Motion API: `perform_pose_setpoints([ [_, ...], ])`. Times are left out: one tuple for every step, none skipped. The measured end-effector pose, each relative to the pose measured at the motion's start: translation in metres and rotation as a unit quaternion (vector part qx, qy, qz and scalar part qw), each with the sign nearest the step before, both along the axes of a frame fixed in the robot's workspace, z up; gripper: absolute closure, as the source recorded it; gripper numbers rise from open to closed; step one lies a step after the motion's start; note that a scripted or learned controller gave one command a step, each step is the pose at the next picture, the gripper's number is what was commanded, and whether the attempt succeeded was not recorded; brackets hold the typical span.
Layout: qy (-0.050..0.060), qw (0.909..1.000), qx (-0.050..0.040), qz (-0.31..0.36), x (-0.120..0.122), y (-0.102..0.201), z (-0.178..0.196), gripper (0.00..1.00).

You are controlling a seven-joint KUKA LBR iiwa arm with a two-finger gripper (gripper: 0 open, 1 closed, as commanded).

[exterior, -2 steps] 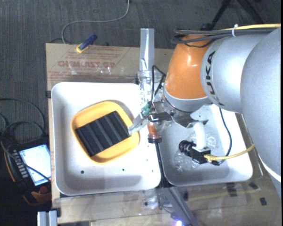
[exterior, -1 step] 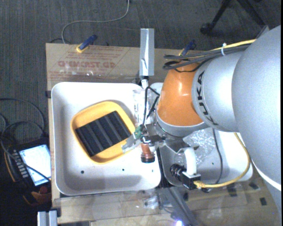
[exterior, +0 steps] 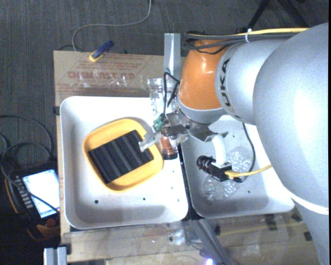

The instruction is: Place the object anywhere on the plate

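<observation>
Plate [exterior: 121,184], yellow and oval, sits in the left bin [exterior: 99,210], toward the back right part of the bin floor. A black ridged slab [exterior: 121,154] lies flat on it. The slab has three or four long grooves running at a slant and covers most of the plate's middle, leaving the yellow rim showing all round.

Camera view, from above at a slant:
- The arm [exterior: 287,93] comes in from the right, large and grey, with its orange band [exterior: 201,84] over the strip between the two bins.
- The pincer [exterior: 157,137] is low at the plate's right edge, just inside the left bin's right wall. A pale part of it reaches to the slab's upper right corner. Whether the pincer is open or closed cannot be told, and contact with the slab is unclear.
- A small coppery-brown thing [exterior: 168,148] shows right under the wrist, beside the bin wall. It cannot be told whether it is held or what it is.
- The right bin [exterior: 248,202] holds two bits of clear crumpled plastic, one [exterior: 235,159] mid-bin and one [exterior: 215,191] nearer the front.
- A clear jar-like thing [exterior: 154,90] stands at the back edge between the bins.
- A cardboard sheet [exterior: 99,76] with faded red print lies behind the left bin. A blue and yellow thing [exterior: 101,49] rests at its far edge.
- The table [exterior: 116,237] edge shows pale along the front.
- A device with a lit screen [exterior: 38,186] lies on the dark carpet to the left, with cables around it.
</observation>
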State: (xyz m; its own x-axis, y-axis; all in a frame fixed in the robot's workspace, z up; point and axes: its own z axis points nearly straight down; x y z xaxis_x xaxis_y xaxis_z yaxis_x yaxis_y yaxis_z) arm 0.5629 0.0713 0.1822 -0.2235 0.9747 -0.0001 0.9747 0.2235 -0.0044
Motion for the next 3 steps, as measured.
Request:
perform_pose_setpoints([
  [0.000,0.9988,-0.0007,0.049,-0.012,-0.011,0.000,1.00],
  [0.001,0.9988,-0.0006,0.049,-0.012,-0.011,0.008,1.00],
  [0.003,0.9988,-0.0006,0.049,-0.012,-0.010,0.016,1.00],
])
